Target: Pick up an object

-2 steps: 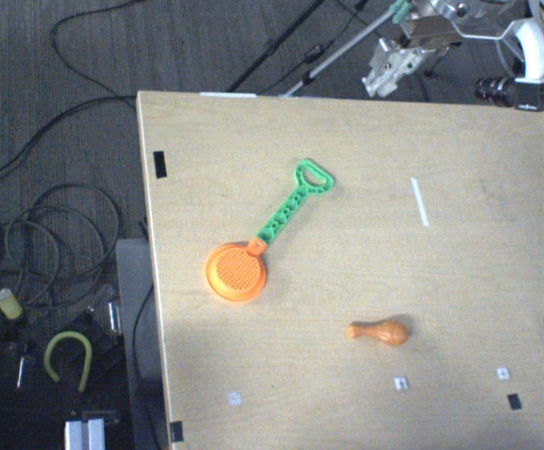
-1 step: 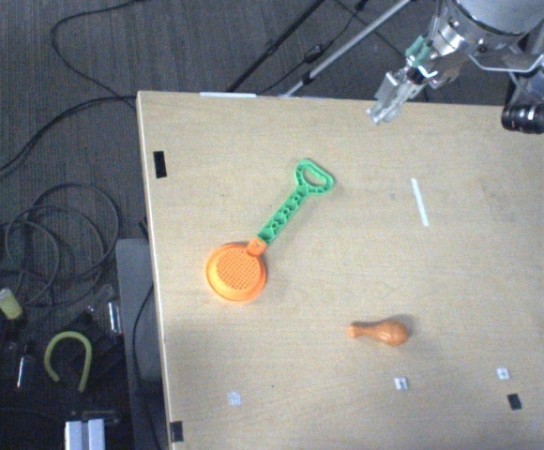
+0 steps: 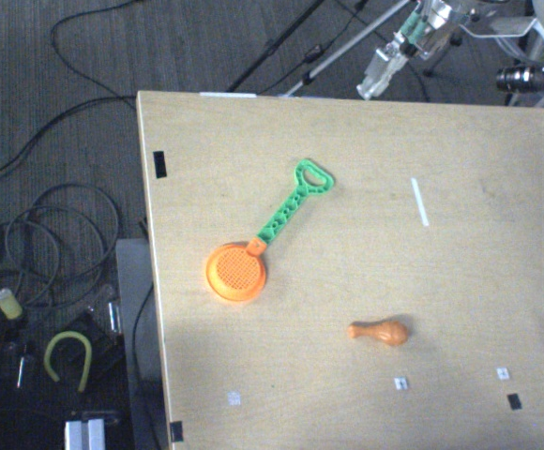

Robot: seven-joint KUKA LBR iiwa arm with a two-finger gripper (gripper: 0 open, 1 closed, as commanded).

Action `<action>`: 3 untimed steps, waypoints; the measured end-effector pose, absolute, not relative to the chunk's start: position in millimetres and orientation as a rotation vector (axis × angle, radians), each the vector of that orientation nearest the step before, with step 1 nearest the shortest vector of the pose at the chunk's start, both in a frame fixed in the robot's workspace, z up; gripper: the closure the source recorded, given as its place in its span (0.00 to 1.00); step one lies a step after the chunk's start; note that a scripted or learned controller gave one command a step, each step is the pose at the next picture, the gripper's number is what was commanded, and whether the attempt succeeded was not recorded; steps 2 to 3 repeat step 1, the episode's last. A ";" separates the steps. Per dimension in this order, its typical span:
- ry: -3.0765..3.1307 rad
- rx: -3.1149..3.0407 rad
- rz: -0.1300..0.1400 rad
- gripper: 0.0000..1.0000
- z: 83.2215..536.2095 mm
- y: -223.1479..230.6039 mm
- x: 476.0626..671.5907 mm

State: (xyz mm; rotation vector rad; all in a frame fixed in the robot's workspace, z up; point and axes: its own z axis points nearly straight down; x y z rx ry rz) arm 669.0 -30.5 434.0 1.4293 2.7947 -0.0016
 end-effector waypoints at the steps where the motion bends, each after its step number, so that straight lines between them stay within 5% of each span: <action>1: 2.902 1.200 -0.002 1.00 433.8 -16.6 669.0; 3: 2.902 1.200 -0.002 1.00 433.8 -16.6 669.0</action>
